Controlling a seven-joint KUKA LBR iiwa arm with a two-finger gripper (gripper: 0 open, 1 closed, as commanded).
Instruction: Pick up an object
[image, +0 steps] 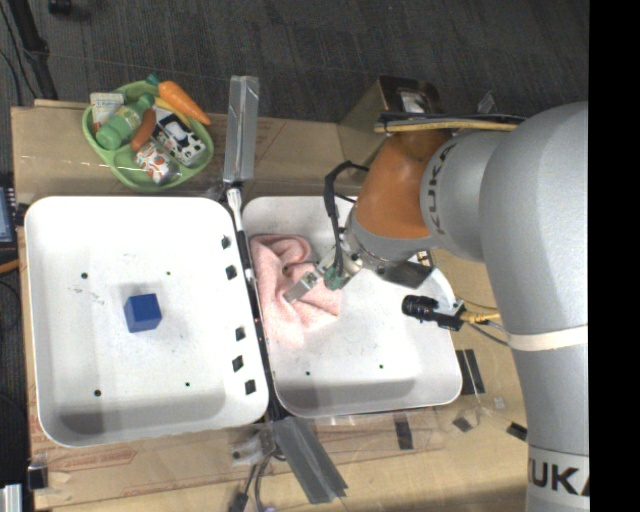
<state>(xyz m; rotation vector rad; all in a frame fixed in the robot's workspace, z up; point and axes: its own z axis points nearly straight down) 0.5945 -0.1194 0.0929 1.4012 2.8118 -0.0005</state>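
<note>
A crumpled pink cloth (284, 280) lies in the left part of the right bin (400, 350). A blue cube (143, 311) sits in the left bin (120, 250), left of its middle. My gripper (312, 284) reaches down from the orange-banded wrist and sits right on the pink cloth, its tips among the folds. The grey fingers (299, 290) press into the fabric, and the cloth hides how they stand.
A green bowl (105, 150) with toy food, including a carrot, stands on the bench behind the left bin. A grey divider rail (240, 130) runs between the bins. The arm's big grey body (530, 230) covers the right side. A black cable plug (425, 308) hangs over the right bin.
</note>
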